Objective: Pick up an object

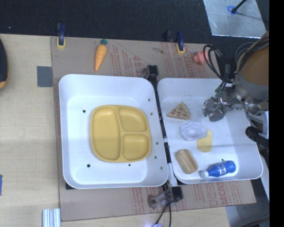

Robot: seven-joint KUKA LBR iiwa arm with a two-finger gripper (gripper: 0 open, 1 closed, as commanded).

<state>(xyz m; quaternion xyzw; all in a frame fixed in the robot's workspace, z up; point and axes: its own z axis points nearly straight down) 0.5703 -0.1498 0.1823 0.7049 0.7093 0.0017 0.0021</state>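
The gripper [214, 110] hangs low over the right bin [241, 126], though I cannot tell how it is set, with the sandwich wedge [179, 111] just left of it, and the bread roll [186, 160] and blue bottle [219, 169] nearer the front edge.

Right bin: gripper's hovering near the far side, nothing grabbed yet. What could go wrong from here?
1. The gripper sits over bare floor of the right bin, off every item, so a straight descent would likely close on nothing.
2. The clear cup touches the yellow piece; grabbing either may drag the other.
3. The blue bottle lies on its side by the near rim and could roll away from the fingers.
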